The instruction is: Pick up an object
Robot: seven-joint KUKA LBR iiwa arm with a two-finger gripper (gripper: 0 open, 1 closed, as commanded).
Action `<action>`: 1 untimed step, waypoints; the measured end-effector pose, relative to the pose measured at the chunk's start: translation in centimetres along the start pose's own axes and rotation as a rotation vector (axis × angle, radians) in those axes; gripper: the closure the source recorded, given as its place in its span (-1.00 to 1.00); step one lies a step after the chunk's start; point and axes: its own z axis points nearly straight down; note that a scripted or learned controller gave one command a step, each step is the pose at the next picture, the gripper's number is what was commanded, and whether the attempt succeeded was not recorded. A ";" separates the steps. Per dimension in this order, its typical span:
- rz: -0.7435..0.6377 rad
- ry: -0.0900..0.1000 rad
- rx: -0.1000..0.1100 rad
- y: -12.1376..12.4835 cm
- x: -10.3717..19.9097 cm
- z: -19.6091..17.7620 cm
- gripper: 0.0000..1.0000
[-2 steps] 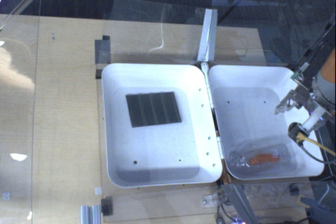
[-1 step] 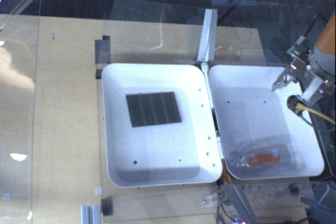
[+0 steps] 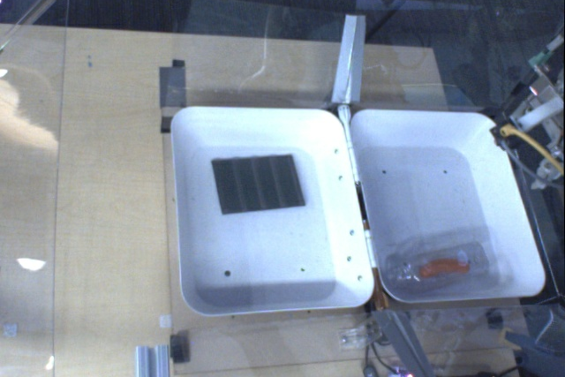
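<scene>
Lying in right bin (image 3: 459,137), clear bottle (image 3: 439,265), long axis crosswise; arm (image 3: 538,124) waiting beyond; jaw state untellable.

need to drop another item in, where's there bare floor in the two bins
Left bin: bare all around the dark ribbed pad, widest between the pad and the near rim. Right bin: the far half is bare, from the divider to the right wall. Crowded only at its near edge, where the clear bottle with the orange insert lies.
</scene>
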 end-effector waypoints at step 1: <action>0.028 -0.002 0.004 -3.3 -2.5 18.6 -1.00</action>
